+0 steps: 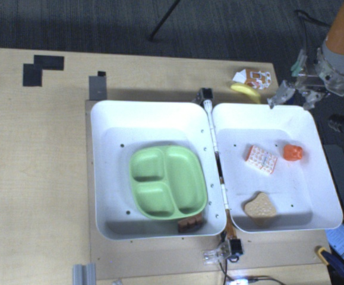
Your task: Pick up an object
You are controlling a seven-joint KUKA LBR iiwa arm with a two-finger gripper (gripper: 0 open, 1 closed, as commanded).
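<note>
Altogether: two white bins sit side by side on the table [35, 177], their inner rims touching
Left bin [109, 159]: holds two things, one green divided plate [167, 181] and one small dark brown object [189, 223]
Plate: smooth plastic, a rounded square with three compartments, lying flat and tilted a little in the bin's middle
Brown object: tucked against the plate's near edge, partly under it; too small to tell its shape
Right bin [314, 159]: holds three loose things, well apart from one another
Orange object [293, 153]: one, small and roundish, toward the far right of the bin floor
Checked block [261, 159]: one, flat and rectangular, with a red and white grid pattern, left of the orange object
Tan piece [260, 206]: one, lumpy with a flat base and rounded top, near the bin's front wall
Arm: grey with an orange band, above the right bin's far right corner
Claw [296, 91]: hangs just outside the bin's far rim, over no object; whether its fingers are spread or pressed together I cannot tell, and nothing shows between them
Outside the bins: one yellow banana-like piece [243, 90] and one white and orange packet [253, 77] lie together on the table behind the right bin
Table marks: several black patches [41, 69] on the pale wood at far left
In the way: nothing lies over the three objects in the right bin
</note>
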